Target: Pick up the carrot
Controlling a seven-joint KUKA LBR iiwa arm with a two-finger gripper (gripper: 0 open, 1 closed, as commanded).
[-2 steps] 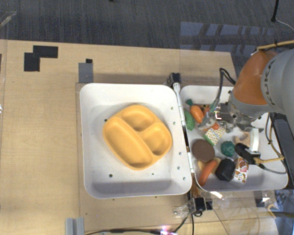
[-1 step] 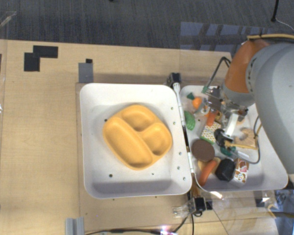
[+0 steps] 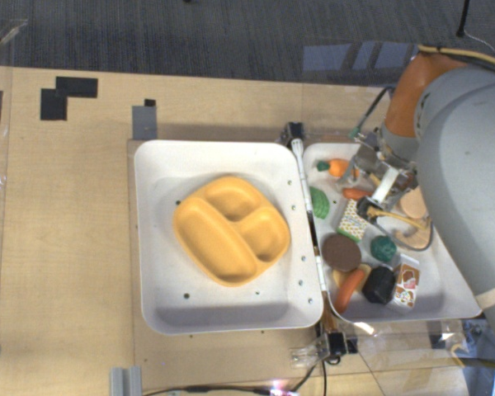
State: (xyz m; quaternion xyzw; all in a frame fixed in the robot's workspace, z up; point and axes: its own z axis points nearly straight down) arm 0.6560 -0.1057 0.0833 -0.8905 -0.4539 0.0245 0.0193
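Carrot point(image 3: 351, 284) in right bin (half hidden), tool point(image 3: 378, 190) blurred

Orange carrot point(image 3: 351, 285), yellow sectioned tray point(image 3: 231, 229), 2 white bins point(image 3: 153, 213), brown disc point(image 3: 342, 252), green-capped carrot point(image 3: 336, 167).

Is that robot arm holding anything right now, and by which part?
Cannot tell: the end effector hangs over the right bin's clutter, apart from the carrot.

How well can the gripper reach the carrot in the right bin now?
Probably yes, with care: the carrot lies uncovered near the front of the right bin, but a brown disc and black object crowd it.
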